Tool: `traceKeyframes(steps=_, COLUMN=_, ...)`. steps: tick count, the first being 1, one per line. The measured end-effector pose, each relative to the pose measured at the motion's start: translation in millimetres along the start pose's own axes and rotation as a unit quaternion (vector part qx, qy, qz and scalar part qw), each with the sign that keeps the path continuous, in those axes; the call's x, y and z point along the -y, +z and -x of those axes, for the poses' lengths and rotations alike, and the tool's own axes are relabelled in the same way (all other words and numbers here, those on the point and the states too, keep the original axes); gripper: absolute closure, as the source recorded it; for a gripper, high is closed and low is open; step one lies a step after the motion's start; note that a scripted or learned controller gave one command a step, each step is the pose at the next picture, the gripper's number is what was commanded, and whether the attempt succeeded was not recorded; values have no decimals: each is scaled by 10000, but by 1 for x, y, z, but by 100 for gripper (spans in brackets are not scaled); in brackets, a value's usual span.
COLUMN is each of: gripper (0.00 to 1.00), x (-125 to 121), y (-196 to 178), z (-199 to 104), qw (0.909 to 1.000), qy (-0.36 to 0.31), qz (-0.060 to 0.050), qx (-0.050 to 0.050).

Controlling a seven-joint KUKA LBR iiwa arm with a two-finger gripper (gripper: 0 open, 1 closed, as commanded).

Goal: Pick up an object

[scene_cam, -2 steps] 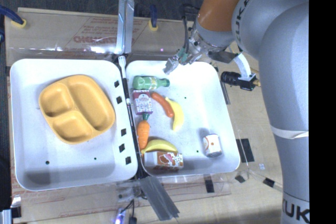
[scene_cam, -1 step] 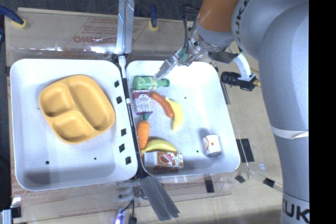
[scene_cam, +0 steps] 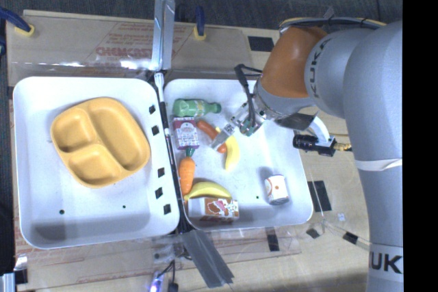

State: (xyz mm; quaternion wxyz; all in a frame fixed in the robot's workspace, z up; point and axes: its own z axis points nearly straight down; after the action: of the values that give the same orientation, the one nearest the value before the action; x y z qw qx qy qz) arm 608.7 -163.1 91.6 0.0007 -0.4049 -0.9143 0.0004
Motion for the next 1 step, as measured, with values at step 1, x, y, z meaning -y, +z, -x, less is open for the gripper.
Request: traceKeyframes(steps=1, gripper=100, x=0, y=-11, z=0, qw=10000, qy=-24, qz=-2, qx=8)
